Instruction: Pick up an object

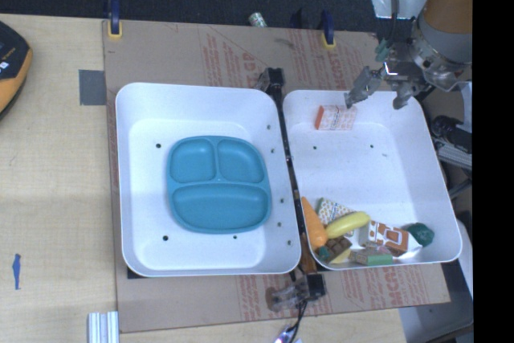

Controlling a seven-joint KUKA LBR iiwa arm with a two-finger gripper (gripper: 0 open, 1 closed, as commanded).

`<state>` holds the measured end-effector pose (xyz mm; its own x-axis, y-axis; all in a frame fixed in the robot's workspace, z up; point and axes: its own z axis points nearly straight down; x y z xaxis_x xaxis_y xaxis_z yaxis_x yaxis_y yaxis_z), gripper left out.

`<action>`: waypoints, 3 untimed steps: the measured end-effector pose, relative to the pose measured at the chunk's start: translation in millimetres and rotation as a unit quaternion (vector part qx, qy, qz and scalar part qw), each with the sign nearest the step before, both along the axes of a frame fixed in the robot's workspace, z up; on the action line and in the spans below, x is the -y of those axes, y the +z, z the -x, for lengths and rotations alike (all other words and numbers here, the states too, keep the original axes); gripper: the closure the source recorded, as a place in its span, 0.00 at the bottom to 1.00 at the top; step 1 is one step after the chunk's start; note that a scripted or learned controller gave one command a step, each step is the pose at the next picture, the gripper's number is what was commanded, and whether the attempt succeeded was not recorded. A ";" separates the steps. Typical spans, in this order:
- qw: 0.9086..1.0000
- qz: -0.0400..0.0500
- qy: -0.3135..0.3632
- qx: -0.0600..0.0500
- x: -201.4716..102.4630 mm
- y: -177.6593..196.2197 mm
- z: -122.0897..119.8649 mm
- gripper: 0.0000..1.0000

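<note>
The left bin (pixel 128 173) holds a blue divided plate (pixel 218 183) at its middle, with bare white floor around it out to the rim. In the right bin (pixel 434 173), a small red-and-white packet (pixel 334 118) lies alone near the far edge, while a carrot (pixel 313 222), a banana (pixel 347 223) and other small toys crowd the near edge, leaving the middle floor open. The gripper (pixel 377 98) hangs over the far rim just right of the packet, fingers spread wide and holding nothing.
</note>
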<state>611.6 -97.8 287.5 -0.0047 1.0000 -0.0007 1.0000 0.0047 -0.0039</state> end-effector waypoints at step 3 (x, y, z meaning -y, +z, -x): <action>1.000 0.002 -0.003 0.004 67.3 -129.2 -45.7 0.00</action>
